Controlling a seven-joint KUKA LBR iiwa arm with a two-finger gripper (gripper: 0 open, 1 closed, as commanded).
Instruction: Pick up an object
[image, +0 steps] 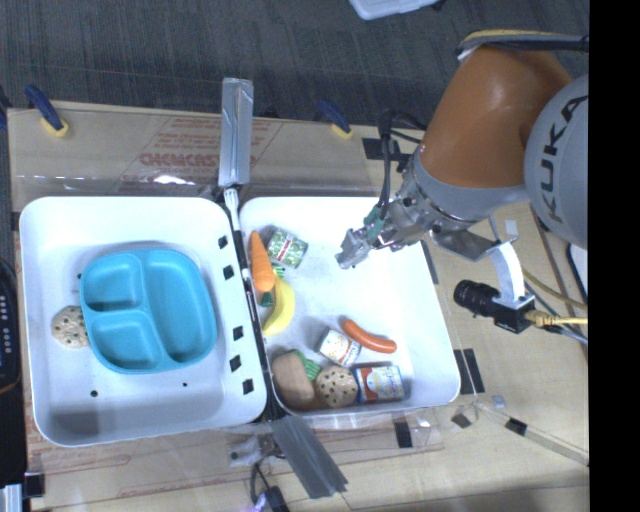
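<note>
My gripper (353, 250) hangs over the upper middle of the right bin (410, 290), tilted down to the left, with nothing visibly in it. Left of it lie a small green-and-white can (287, 247) and an orange carrot (260, 262). A yellow banana (280, 308) rests below the carrot. Toward the bin's front are a red sausage (368, 336), a small white can (340, 347), a red-labelled can (380, 382), a brown potato (291, 375) and a cookie (337, 385).
The left bin (40, 240) holds a blue divided plate (148, 307) and a cookie (68, 325) at the plate's left edge. A divider wall with black clips (243, 300) separates the bins. Bare white floor lies under and right of the gripper.
</note>
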